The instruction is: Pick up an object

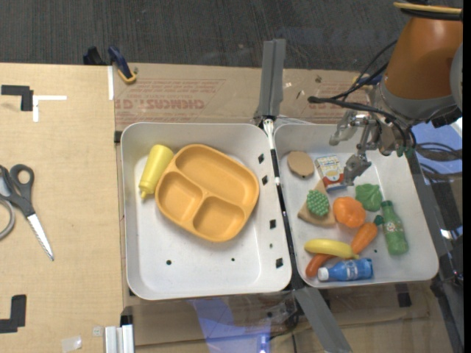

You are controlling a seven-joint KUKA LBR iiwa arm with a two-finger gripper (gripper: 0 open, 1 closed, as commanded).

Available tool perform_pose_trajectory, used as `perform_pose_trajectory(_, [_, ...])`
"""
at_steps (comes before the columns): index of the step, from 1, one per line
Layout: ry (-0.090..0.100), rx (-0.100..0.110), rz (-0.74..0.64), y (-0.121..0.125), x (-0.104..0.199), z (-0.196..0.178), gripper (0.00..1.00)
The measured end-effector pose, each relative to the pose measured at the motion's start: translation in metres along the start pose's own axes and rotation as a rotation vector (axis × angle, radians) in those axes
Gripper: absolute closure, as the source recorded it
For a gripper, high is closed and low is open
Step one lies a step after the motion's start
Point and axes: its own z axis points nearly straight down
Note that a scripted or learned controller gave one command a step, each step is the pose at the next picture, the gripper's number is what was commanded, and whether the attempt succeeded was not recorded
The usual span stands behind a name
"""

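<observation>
I am the arm, and my gripper (358, 162) hangs over the right bin (419, 197), near its back edge. My two fingers point down at the toys. They look a little apart, with nothing between them. So I have not picked up anything yet. The whole job is left to do.

The toys sit close together in this bin. Right under my fingers is a small juice box (330, 170), white with some red and blue on it. It lies flat, tipped a bit to one side. I think this is the one I could grab next. It looks light and boxy, so my fingers should fit around it.

Just beside it is a brown cookie (300, 165) and a green leafy toy (369, 195). An orange (349, 212) sits close in front. These are so near that I might bump them.

The left bin (140, 256) has a yellow plate (204, 192) and a yellow bottle (154, 169).
</observation>
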Motion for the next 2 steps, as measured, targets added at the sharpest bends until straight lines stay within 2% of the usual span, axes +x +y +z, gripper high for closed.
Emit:
perform_pose_trajectory(1, [-0.018, 0.002, 0.030, 0.014, 0.007, 0.083, 0.00])
perform_pose_trajectory(2, [-0.028, 0.005, 0.019, 0.019, 0.021, 0.089, 0.00])
